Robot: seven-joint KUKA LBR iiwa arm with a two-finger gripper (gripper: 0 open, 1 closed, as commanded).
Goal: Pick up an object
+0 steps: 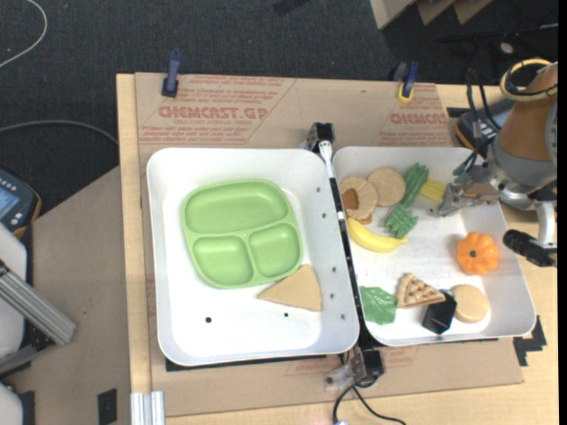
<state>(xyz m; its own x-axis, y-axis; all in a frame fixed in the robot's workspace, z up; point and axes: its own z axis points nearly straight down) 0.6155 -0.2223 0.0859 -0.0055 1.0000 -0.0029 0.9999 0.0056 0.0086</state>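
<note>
Toy food sits in the right bin (523, 312), nothing lifted. Landmark is the banana (372, 237), lying near that bin's left wall. Just above the banana: two round cookies (372, 191), overlapping. Right of the banana: green leafy piece (406, 204), long and slanted, with a small yellow corn piece (432, 190) at its upper right. Further right of the banana: orange pumpkin (477, 252). Below the banana: green leaf (378, 304), pizza slice (416, 289), black block (438, 314), tan round piece (469, 304), in a row along the near rim. Gripper (454, 200) is low over the bin, up-right of the banana, just beside the corn; can't tell how its fingers stand or if anything's between them. Left of the banana, in the left bin (168, 237): green divided tray (241, 233) and a tan wedge (295, 290) at its lower right corner.
</note>
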